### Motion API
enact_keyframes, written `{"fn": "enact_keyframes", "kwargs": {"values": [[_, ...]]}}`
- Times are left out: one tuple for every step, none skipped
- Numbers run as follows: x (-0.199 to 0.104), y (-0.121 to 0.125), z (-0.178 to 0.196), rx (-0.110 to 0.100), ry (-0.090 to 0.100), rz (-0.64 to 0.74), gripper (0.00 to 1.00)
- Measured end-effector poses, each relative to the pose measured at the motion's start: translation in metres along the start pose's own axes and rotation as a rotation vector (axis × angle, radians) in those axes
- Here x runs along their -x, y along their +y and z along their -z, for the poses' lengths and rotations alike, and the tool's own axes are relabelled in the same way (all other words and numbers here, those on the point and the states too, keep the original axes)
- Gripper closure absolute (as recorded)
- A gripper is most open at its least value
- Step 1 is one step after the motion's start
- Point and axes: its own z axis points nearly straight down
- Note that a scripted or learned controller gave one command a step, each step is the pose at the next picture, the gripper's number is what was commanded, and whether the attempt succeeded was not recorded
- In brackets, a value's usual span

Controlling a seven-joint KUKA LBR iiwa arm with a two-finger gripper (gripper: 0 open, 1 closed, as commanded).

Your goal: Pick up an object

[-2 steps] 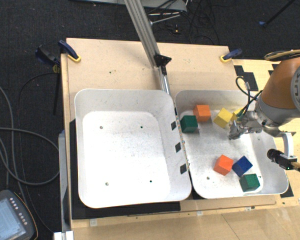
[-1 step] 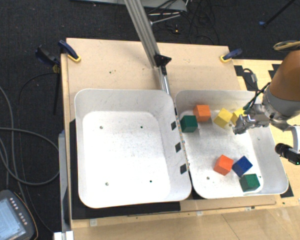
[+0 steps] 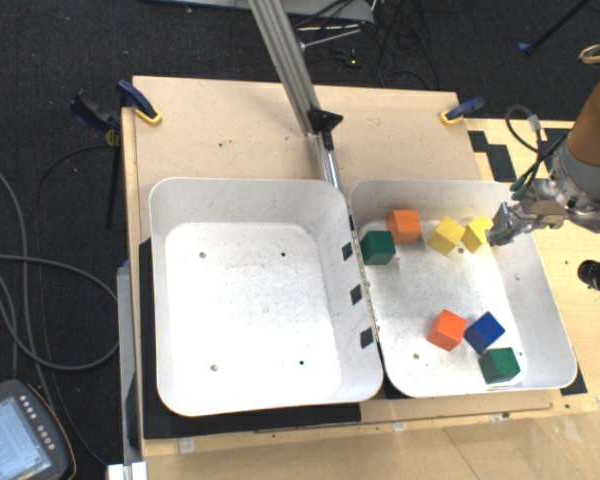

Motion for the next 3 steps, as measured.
{"fn": "enact_keyframes", "kwargs": {"values": [[0.000, 0.002, 0.034, -0.002, 0.001, 0.001, 1.00], [-0.051, -0.008, 0.023, -0.008, 0.005, 0.005, 1.00], [-0.098, -0.012, 0.023, -0.008, 0.005, 0.005, 1.00]]}}
